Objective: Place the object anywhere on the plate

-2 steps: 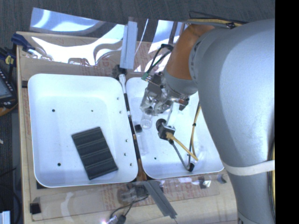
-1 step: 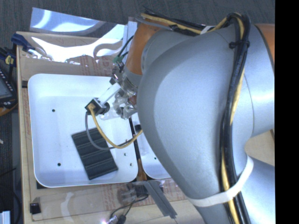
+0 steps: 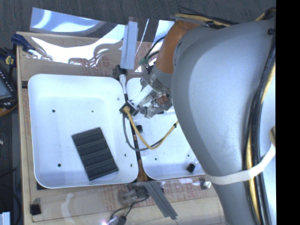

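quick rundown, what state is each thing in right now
dark ribbed plate: lying flat in the left bin, tilted diagonally, nothing on it
left bin: holds the plate alone
right bin: mostly covered by the arm, small dark object near its front edge
arm: reaching over the right bin
gripper: over the right bin, finger state unclear

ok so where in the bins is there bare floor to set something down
The left bin has the most room: bare white floor above the dark ribbed plate, and to its left. The right bin is crowded: the arm covers most of it, the claw sits near the divider, and a yellow cable and a small black object lie on the visible strip.
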Controlling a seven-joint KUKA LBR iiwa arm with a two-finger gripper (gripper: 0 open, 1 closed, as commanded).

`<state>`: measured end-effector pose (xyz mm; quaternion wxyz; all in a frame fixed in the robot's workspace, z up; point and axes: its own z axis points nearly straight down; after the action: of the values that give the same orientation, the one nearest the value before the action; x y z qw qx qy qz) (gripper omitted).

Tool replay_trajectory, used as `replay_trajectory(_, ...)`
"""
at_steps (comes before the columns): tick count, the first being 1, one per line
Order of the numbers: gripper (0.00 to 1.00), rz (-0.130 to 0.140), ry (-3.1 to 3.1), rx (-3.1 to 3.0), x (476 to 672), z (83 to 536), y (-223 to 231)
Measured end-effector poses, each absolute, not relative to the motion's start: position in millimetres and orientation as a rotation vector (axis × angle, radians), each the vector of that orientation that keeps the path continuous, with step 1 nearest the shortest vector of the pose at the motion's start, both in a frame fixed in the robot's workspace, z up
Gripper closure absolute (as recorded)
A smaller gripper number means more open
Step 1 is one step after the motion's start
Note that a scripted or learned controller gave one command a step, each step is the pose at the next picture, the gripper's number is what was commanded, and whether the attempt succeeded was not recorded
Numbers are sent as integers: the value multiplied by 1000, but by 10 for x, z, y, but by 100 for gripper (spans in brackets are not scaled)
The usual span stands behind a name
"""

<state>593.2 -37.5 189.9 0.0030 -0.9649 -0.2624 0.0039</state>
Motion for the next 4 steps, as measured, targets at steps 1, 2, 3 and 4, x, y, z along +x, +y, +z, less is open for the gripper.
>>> replay_trajectory(1,100,4,-1282,-2864,6109,1909,221)
replay_trajectory(2,100,13,-1276,-2865,6137,1241,1139)
replay_trajectory(3,100,2,-637,-3077,6458,1913,906)
replay_trajectory(4,100,-1,-763,-3047,6375,2729,1460)
